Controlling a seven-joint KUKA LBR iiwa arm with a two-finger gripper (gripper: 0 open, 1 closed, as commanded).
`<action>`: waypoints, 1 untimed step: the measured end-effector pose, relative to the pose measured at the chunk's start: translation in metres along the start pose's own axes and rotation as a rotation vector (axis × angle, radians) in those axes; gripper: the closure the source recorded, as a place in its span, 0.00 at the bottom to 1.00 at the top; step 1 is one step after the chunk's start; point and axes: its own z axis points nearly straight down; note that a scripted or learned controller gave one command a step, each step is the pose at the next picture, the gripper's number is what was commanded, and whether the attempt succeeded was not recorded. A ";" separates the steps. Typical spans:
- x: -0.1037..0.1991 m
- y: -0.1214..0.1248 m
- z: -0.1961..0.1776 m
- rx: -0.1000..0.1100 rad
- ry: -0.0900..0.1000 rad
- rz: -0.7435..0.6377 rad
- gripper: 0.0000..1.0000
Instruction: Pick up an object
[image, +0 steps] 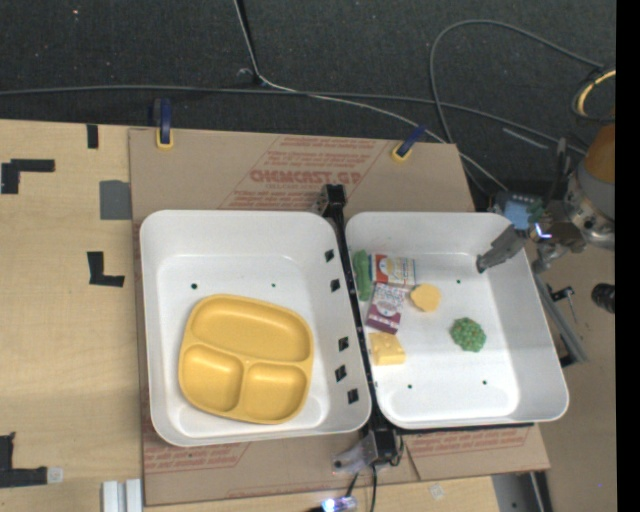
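Observation:
The right bin (520, 300) holds several small items. A green broccoli piece (467, 334) lies right of centre, and a small round yellow piece (426, 297) lies near the middle. A yellow wedge (388, 348), a purple packet (383, 316), a white and red packet (394, 271) and a slim green item (361, 275) sit along the left wall. My gripper (505, 250) hangs over the bin's upper right corner, above and to the right of the broccoli, with nothing seen in it.
The left bin (165, 250) holds a yellow divided plate (245, 357). Both bins rest on a cardboard sheet (300, 170) held by clamps at the back. Cables run across the dark area behind. The arm's wrist (600, 190) stands at the right edge.

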 end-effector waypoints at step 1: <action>0.001 0.002 -0.008 -0.012 -0.003 -0.004 0.00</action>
